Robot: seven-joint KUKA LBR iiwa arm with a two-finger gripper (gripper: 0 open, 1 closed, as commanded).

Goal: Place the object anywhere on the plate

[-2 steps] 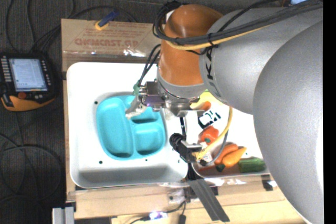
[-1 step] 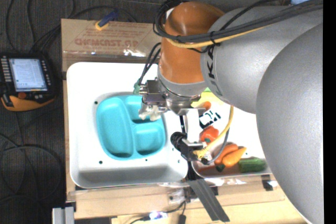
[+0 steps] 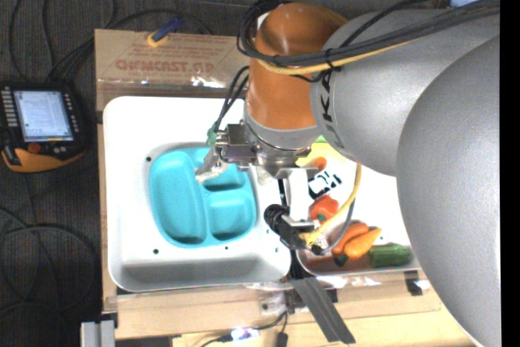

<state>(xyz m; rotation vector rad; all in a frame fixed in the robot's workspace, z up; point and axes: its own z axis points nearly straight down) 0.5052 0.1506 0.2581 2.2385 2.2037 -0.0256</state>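
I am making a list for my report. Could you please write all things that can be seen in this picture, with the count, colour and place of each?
plate: 1, turquoise, divided into compartments, in the left bin
bins: 2, white, side by side on the bench; the right one is mostly covered by the arm
toy vegetables: several, orange, red and green, in the right bin; exact count cannot be told
cardboard sheet: 1, brown with red print, behind the left bin
handheld controller: 1, black and orange with a lit screen, far left
cables: several, black, on the dark floor
arm: 1, grey with orange band, reaching in from the right
gripper: 1, metal, above the plate's right edge
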